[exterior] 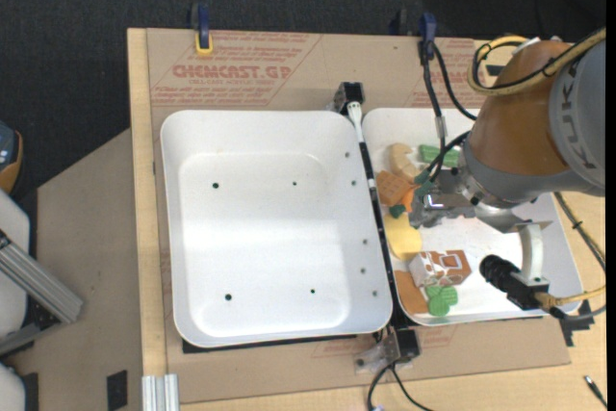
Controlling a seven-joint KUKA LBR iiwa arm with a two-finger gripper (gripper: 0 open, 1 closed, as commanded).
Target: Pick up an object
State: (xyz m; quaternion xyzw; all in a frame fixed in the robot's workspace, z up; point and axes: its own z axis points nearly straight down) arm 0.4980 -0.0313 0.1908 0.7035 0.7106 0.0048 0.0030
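Note:
The right bin [409, 121] holds a cluster of small things along its left side. A tan piece [400, 156] and a green piece [430, 153] lie at the back. An orange-brown piece [393, 187] sits below them, then a yellow block [404, 239]. Toward the front lie a brown-and-white packet [442, 265] and a round green thing [442, 301]. My gripper [430, 203] hangs low over the middle of this cluster, just right of the orange-brown piece. The wrist covers its fingers.
The left bin [192, 144] lies beside the right one, their rims meeting along a black divider strip [367, 170]. Both rest on a brown cardboard sheet [241, 67] held by blue clamps at the back. The arm's bulk covers the right bin's back right part.

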